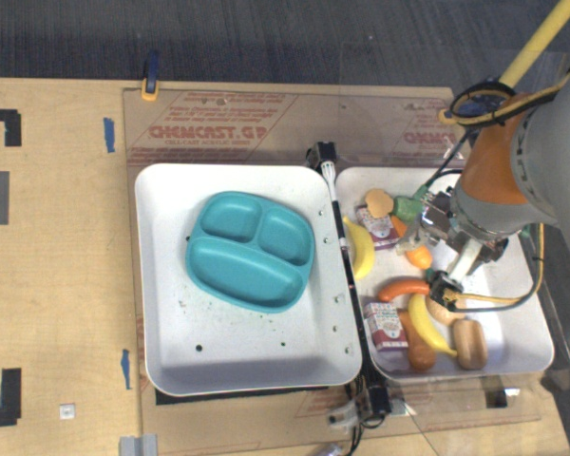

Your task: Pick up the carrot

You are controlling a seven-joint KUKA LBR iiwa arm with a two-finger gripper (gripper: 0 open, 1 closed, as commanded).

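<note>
The carrot (418, 256) lies in the right bin (522, 350), near its middle. A short orange piece of it shows, and a green tuft (409, 207) just above it may be its top. My gripper (427, 234) hangs right over the carrot, reaching in from the right under the grey and orange wrist. The gripper body covers most of the carrot, so I cannot tell whether it touches it.
Packed around the carrot are a red-orange sausage (403, 288), two bananas (362, 252) (426, 321), a bread roll (378, 201), sauce packets (385, 323) and a brown bun (470, 342). The left bin (161, 350) holds a teal divided plate (250, 250).
</note>
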